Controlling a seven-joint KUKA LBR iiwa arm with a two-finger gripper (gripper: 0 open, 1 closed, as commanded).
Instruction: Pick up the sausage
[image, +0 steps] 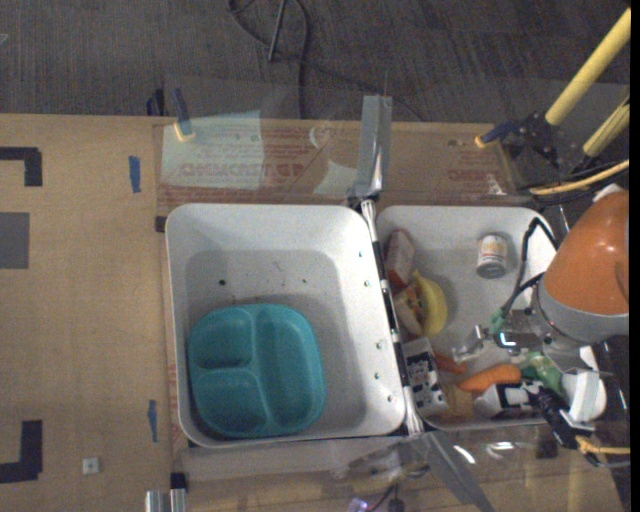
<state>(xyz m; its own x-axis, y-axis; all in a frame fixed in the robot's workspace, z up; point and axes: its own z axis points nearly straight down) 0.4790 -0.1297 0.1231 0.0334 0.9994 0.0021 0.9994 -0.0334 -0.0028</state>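
The sausage (399, 256), a reddish-brown piece, lies against the left wall of the right bin (450, 225), near its far end. My gripper (482, 337) hangs over the right half of that bin, well to the right of the sausage and nearer the front. Its fingers (467, 350) point left and stand open with nothing between them. Just below it lies an orange carrot (490, 378). The orange band of the arm (595, 265) covers the bin's right edge.
A banana (432, 305) lies between sausage and gripper. A small can (491, 254) stands at the back, a white bottle (510, 398) and a black-and-white box (425, 375) at the front. The left bin (200, 235) holds a teal divided plate (256, 370).
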